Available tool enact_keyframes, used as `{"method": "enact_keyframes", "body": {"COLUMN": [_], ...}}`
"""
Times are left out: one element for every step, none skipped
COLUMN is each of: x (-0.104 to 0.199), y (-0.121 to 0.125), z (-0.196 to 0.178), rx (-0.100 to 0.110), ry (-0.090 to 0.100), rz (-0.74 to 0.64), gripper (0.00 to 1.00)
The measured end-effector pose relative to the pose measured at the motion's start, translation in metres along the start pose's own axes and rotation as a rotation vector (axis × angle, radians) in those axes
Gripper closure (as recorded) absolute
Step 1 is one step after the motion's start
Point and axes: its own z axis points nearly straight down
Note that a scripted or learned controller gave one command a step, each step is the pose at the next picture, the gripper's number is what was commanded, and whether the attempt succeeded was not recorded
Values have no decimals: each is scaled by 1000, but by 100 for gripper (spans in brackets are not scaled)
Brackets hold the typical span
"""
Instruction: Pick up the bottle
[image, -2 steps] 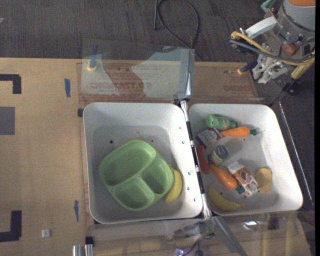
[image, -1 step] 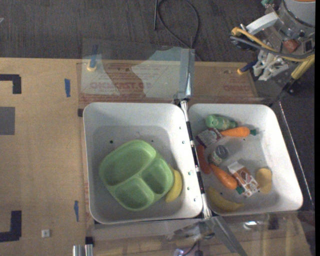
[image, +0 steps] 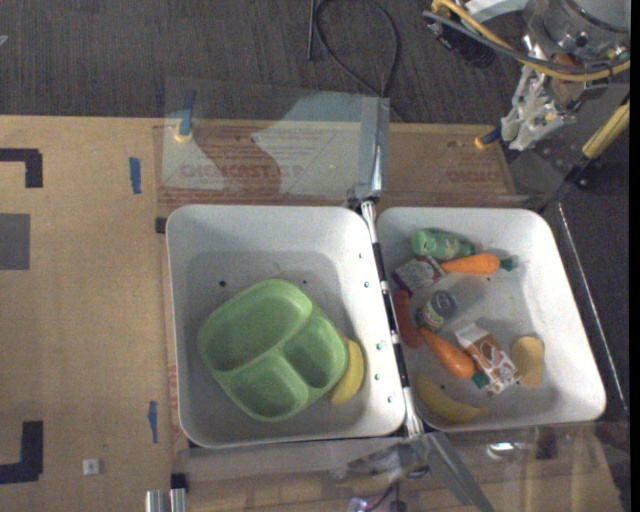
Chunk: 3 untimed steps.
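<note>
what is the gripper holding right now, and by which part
Nothing. The gripper hangs above the bench behind the right bin, with nothing between its fingers. The green bottle lies untouched in that bin's far corner.

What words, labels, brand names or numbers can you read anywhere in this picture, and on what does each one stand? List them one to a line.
Nothing can be read with certainty.
Clear sheet behind the left bin: faint red lettering, too blurred to read.
Cardboard behind the right bin: faint red lettering, too blurred.
Small carton in the right bin: printed label, too small.
Green bottle: label too small.
</note>
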Motion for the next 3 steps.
{"method": "enact_keyframes", "body": {"x": [-28, 15, 30], "y": [-28, -71, -125], "z": [82, 31, 47], "rx": [2, 0, 0], "ry": [-4, -1, -1], "rz": [-102, 0, -32], "gripper": [100, 100, 100]}}
